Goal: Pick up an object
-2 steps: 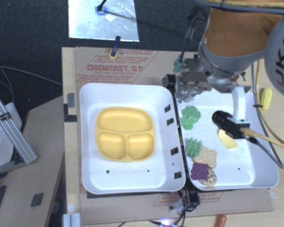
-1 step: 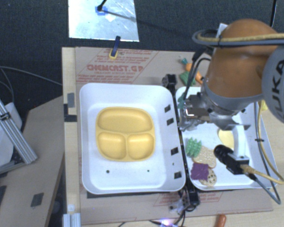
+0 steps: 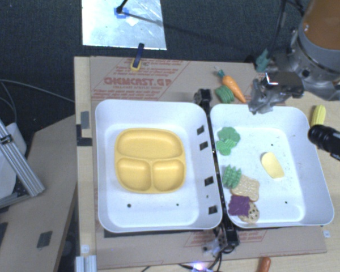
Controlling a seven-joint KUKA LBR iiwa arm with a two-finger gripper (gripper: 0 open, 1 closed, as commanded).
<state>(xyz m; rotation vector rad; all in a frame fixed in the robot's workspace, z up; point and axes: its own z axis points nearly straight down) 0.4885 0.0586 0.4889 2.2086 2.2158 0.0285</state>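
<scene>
We hover grey two-finger gripper [image 3: 260, 105] over right white bin's [image 3: 306, 211] far rim; finger state, contents: can't tell. Nearest target, pale yellow oval toy piece [image 3: 272, 165], lies at our 6 o'clock, mid-bin, long axis 11-to-5.

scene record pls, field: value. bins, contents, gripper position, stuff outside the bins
left bin: holds a yellow divided tray
right bin: green broccoli piece, pale yellow piece, spiky green piece, tan cracker, purple piece
gripper: above the far edge of the right bin, nothing seen between its fingers
outside the bins: toy carrot on the bench behind the right bin, yellow corn piece at the bin's right
grasp state: fingers not resolvable
</scene>
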